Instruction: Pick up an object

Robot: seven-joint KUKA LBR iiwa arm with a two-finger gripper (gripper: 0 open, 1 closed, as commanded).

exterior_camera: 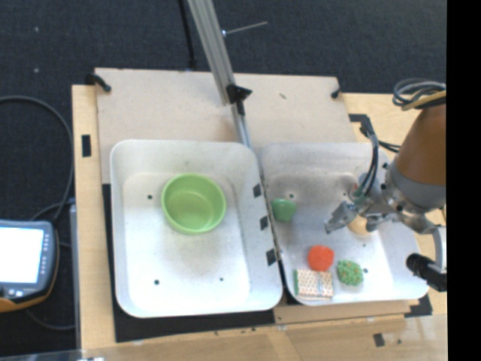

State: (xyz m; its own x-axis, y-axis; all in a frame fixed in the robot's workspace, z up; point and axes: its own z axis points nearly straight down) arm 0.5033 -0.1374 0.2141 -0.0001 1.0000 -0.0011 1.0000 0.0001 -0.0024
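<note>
One gripper (359, 218) hangs low over the right bin (301, 160), and we see its dark fingers pointing left and down toward the bin floor, one tip reaching out near the middle of the bin. We cannot tell from this slanted view whether the fingers are parted or closed; nothing clearly sits between them. A pale yellowish object (361, 225) lies right under the gripper, partly covered by it, and we cannot say whether the two touch.

Behind the gripper, the arm (421, 156) enters from the right, its orange band and grey wrist leaning over the bin's right edge, with cables looping above it.

Left of the gripper, apart from it, a small green cup-like object (284, 209) sits close to the bin's left wall. Below the gripper, toward the near edge, we find a red-orange ball (321, 258), a bumpy green ball (349, 272) just beside it, and a patterned square packet (314, 283) touching the near rim.

In the left bin (135, 164), well apart from the gripper, a light green bowl (194, 203) stands upright.
</note>
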